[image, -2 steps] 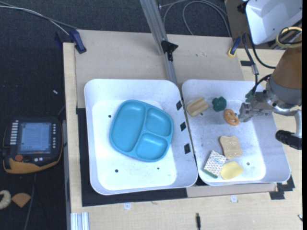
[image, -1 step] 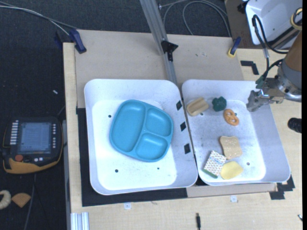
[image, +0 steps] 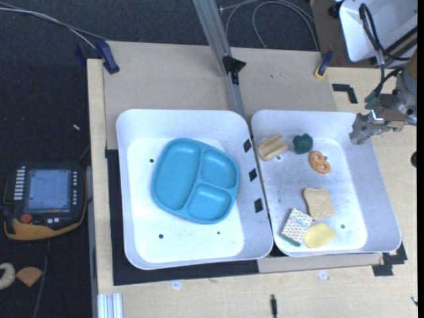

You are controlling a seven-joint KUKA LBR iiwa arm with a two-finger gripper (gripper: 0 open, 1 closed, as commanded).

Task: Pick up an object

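Observation:
The right bin holds several small items. A tan bread roll lies next to a dark green broccoli piece, with an orange pretzel just below them. Lower down lie a toast slice, a checkered cracker-like piece and a yellow lump. My gripper hangs over the bin's upper right rim, apart from every item, roughly 65 px right of the pretzel and higher in the view.
The left bin holds a blue divided plate. A slanted metal pole rises at the back between the bins. A pendant lies on the floor to the left.

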